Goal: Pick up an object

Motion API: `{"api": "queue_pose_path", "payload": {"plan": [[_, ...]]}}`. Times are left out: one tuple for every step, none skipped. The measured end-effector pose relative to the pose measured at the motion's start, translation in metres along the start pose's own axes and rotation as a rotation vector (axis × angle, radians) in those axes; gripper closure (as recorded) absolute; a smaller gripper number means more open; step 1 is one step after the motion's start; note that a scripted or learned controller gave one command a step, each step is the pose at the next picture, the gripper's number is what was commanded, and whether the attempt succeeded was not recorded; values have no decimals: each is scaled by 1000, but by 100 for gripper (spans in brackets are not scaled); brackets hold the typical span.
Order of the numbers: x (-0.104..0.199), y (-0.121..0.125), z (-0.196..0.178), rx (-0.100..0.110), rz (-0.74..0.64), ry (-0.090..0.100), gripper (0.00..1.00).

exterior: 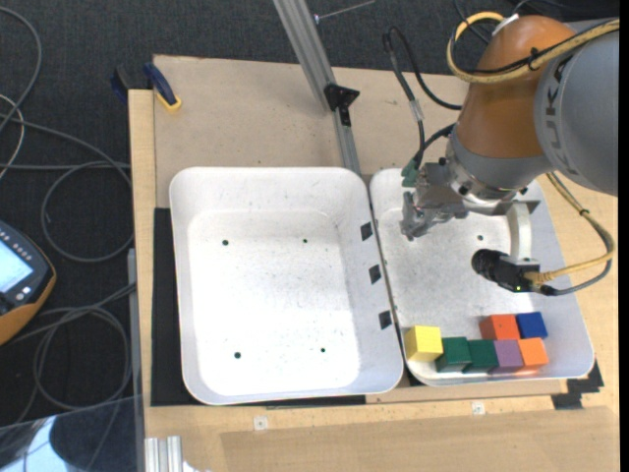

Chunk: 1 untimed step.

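Several small blocks lie along the front edge of the right bin [447, 278]: a yellow block [425, 341], two green blocks [468, 353], a purple block [509, 354], two orange blocks [517, 337] and a blue block [531, 324]. My gripper [418, 222] hangs over the back left part of the right bin, well behind the blocks, pointing down. I see nothing between its fingers.
The left bin [275, 283] sits beside the right one, with black clips along the shared rim [377, 273]. A slanted metal pole [314, 57] rises behind the bins. Cables trail from the arm over the right bin's right side [550, 278].
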<state>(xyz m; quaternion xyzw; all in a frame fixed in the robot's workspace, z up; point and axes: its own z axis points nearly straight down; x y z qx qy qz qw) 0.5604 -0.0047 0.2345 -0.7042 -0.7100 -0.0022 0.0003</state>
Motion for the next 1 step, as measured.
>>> {"api": "queue_pose_path", "payload": {"plan": [[59,4,-10,0,0,0,100]]}}
